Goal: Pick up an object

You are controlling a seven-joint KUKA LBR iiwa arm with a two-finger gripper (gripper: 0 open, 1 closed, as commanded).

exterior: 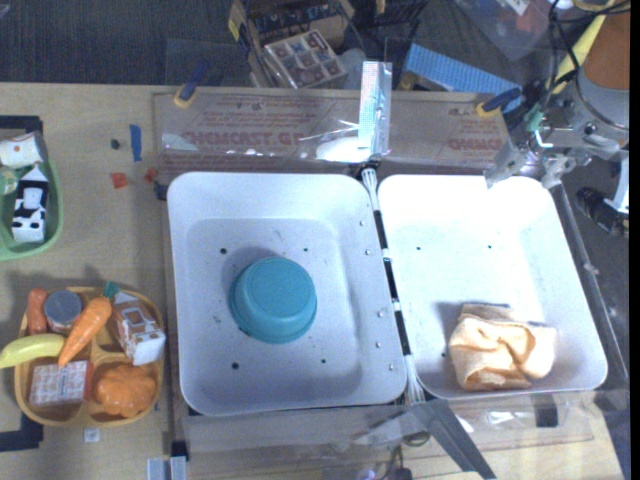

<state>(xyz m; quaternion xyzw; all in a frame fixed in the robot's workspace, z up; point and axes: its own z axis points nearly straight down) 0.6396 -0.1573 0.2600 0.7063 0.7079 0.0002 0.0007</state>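
The gripper (522, 160) sits at the back corner of the right bin (450, 218). The yellow cloth (500, 348) (crumpled, lying longways across) rests in that bin's front, well apart from it. The blue bowl (274, 299) is farther, in the left bin (200, 218).

You get one fixed camera above the worktop (90, 118), looking down at a slant. Both white bins sit side by side mid-frame: left bin (200, 208), right bin (450, 208). The far edge of the worktop runs along the top, with floor clutter (300, 38) beyond it. The arm (600, 78) comes in at your upper right. The view stands far enough back to take in both bins whole, plus the worktop's left strip.
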